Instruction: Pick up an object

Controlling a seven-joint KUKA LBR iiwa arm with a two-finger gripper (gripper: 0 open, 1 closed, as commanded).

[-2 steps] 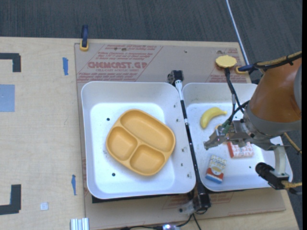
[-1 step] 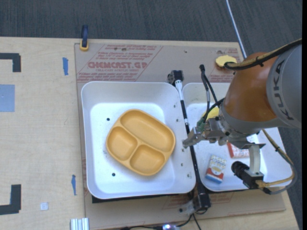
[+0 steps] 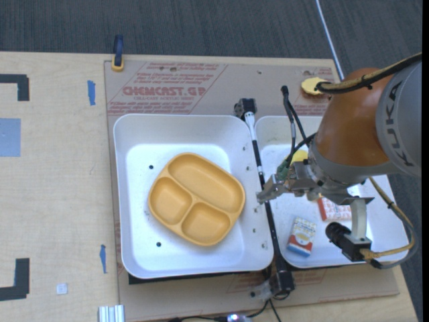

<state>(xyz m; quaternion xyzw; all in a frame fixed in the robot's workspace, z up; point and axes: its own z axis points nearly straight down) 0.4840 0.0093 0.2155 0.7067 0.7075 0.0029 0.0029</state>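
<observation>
My gripper (image 3: 273,188) hangs low over the left part of the right bin (image 3: 271,134), close to the divider between the two bins. The grey and orange arm covers much of that bin. A small white carton with blue and orange print (image 3: 301,237) lies near the bin's front edge, below and to the right of the gripper. A red and white packet (image 3: 332,210) peeks out from under the wrist. Beside the wrist, at its upper left, a yellow object (image 3: 299,157) is partly hidden. I see nothing held in the gripper.
A yellow three-compartment plate (image 3: 196,198) lies in the middle of the left bin (image 3: 134,133). Black cables run along the divider (image 3: 258,159) between the bins. A black cylinder (image 3: 345,241) on the arm hangs over the right bin's front corner.
</observation>
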